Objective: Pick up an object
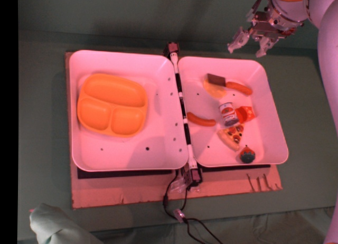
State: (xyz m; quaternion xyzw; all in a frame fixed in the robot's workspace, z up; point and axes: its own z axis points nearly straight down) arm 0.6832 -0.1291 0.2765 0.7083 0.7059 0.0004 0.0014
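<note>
**Crowding in the right bin, tool spread open above its far rim**

Tool hovering beyond the far edge of the right bin, fingers spread apart, nothing between them. Candidates for pickup all clustered in that bin: brown-topped block and sausage toward the far side, second sausage near the centre divider, small can touching or just beside an orange cup, pizza slice just nearer, blue-and-orange ball close to the near rim.

Likely trouble: fingers closing on two neighbours at once around the can, cup and pizza slice; flat pieces such as the slice slipping free; round ball rolling off on contact. Ball close against the near wall, so little space for a finger on that side. Sausage by the divider risking a knock against the hinge strip.

Best open room: bare floor along the right side of the right bin and in its near-left corner. Left bin holding an orange divided tray, well apart from the tool. Bare desk around both bins.
</note>
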